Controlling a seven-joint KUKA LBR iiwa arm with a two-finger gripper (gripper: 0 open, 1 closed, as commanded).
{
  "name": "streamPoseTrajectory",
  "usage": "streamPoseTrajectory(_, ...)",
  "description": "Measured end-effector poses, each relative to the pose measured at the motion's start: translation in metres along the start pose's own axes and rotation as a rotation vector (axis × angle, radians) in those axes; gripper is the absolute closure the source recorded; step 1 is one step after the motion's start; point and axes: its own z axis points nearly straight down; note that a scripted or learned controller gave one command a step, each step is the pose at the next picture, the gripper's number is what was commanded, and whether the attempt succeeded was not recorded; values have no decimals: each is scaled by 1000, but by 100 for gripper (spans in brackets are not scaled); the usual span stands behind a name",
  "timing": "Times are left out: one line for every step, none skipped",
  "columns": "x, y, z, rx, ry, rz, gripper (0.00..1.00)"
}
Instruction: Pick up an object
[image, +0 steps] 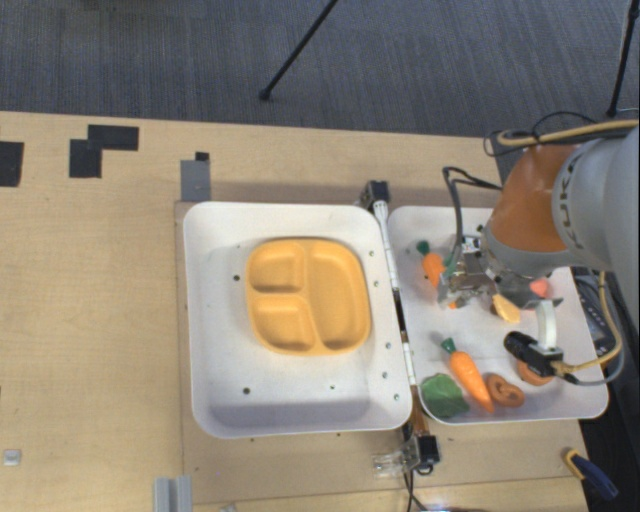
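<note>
gripper (462, 285) beside carrot (431, 267), crowded right bin (590, 400)

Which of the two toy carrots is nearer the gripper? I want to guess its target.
The upper carrot, lying just left of the gripper. The other carrot lies lower in the bin, beside the green toy.

Arm (590, 200) enters from right edge, grey casing, orange band (525, 205) above the wrist. Wrist angled down and leftward, low over the right side of the scene. Pincer (462, 285) at the arm's left end, metallic, pointing down. Black cables loop off the wrist, above and below.
</note>
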Motion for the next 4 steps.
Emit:
streamPoseTrajectory(1, 1, -7, 2, 1, -2, 100)
streamPoseTrajectory(1, 1, -7, 2, 1, -2, 0)
streamPoseTrajectory(-12, 33, 19, -10, -4, -13, 0)
streamPoseTrajectory(-8, 35, 11, -13, 2, -18, 100)
